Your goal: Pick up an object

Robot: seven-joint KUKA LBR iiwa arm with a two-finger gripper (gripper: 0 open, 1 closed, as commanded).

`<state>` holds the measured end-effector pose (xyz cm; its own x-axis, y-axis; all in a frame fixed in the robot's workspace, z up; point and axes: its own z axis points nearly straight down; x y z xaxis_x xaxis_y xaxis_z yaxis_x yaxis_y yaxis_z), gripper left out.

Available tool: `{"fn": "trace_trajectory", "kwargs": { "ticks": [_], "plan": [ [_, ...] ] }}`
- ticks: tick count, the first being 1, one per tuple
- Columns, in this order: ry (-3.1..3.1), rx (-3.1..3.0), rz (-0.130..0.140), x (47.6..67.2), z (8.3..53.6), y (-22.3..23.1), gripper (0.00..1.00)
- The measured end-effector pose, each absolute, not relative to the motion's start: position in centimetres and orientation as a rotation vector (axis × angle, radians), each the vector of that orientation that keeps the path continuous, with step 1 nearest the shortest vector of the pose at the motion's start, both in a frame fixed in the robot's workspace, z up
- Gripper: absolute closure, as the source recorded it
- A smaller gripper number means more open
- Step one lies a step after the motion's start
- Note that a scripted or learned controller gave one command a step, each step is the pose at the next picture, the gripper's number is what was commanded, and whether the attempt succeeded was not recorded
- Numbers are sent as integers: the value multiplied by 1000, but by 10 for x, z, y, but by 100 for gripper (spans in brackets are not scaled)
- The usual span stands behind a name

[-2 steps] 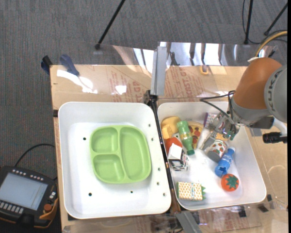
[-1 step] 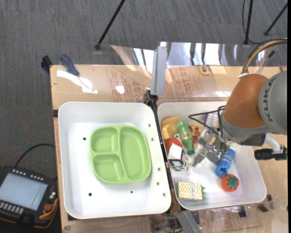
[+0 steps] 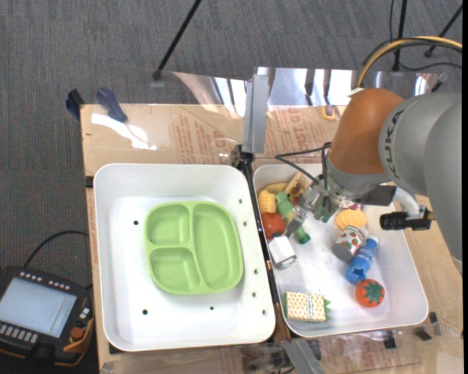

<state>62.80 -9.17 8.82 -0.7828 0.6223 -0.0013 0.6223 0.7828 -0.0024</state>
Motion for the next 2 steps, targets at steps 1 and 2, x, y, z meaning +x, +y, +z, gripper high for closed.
{"fn": "trace_trajectory", "kwargs": {
  "ticks": [1, 2],
  "plan": [
    [2934, 1127, -1, 600, 87, -86, 0],
    [2879, 1266, 0, 584, 87, -88, 0]
  ]
}}
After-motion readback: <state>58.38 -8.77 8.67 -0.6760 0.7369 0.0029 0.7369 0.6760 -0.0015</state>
